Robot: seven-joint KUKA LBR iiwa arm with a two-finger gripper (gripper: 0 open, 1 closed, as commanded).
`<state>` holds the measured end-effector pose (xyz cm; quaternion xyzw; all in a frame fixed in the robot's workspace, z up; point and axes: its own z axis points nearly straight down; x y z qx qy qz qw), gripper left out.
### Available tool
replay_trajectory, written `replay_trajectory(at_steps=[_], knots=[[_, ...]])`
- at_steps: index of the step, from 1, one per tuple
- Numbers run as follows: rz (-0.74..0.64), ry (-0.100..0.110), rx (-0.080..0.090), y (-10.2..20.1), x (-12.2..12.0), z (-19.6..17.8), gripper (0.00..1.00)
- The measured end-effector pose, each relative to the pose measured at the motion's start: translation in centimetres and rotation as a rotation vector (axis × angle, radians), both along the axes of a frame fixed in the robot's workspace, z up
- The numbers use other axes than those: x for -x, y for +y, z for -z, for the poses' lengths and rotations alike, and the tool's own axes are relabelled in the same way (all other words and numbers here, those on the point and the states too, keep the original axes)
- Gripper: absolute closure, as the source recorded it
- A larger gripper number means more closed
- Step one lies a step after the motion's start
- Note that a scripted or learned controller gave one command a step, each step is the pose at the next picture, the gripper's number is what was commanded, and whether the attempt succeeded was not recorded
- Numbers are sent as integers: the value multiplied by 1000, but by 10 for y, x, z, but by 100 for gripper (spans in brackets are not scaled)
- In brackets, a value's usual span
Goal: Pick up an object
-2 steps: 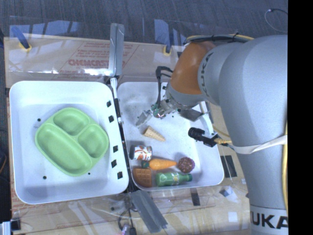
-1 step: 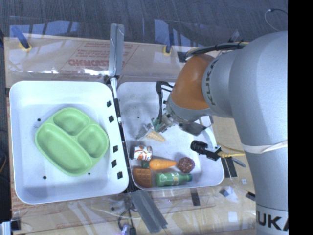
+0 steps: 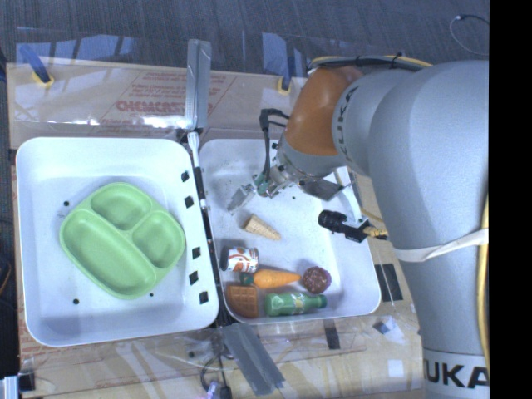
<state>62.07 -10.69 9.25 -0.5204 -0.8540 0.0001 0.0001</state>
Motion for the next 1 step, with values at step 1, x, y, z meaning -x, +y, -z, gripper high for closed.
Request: replay_trajectory(at_steps=[1], knots=[[-122, 2, -1, 4, 42, 1, 0]])
